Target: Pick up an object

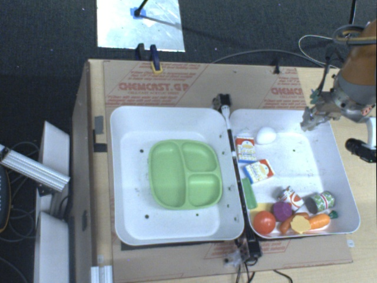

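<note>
White plastic is lying under me on both sides: two shallow bins are sitting side by side on the table, and I am hanging my end effector (310, 121) over the far right corner of the right bin (344, 175). At this slant I cannot tell how it is set, and nothing is showing in its grip.

The nearest thing I could be picking is the white egg (266, 135), which is resting on the bin floor to the camera's left of my end effector, near but apart from it. Being round, it is offering no long axis to line up on, so I am judging it a slippery target.

Beyond the egg, two small cartons are lying along the divider: one carton (245, 148) just beside the egg, and a second carton (259, 171) a little toward the near edge. A green stick (248, 193) is lying lengthwise against the divider below them.

The crowd is gathering in the near corner, well apart from me: a tomato (264, 221), a purple piece (283, 210), a carrot (318, 221) and a small can (321, 201), several touching one another. Reaching there is looking harder.

The left bin (126, 158) is holding a green tray (184, 174).
</note>
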{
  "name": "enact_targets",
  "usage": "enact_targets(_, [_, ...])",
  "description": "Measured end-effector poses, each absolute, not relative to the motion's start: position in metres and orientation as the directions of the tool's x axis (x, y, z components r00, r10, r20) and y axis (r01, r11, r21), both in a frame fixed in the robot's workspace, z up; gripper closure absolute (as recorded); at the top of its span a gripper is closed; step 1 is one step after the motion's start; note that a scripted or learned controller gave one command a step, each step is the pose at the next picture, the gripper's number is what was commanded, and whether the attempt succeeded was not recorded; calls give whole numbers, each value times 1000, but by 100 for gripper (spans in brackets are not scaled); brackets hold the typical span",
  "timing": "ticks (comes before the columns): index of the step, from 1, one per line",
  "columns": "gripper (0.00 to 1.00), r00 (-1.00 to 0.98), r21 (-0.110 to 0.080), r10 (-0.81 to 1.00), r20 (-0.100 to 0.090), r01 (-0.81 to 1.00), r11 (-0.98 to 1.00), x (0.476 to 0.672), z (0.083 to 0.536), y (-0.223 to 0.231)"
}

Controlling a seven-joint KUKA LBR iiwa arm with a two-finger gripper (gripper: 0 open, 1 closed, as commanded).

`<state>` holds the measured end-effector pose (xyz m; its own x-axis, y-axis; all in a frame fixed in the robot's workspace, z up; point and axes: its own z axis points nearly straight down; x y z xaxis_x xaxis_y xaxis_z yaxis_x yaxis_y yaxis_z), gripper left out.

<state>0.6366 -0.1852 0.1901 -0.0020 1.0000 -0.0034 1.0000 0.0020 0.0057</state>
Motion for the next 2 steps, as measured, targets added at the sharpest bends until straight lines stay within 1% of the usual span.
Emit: enact_targets(2, [100,-9,11,1000,-4,1000,9,638,211,-185])
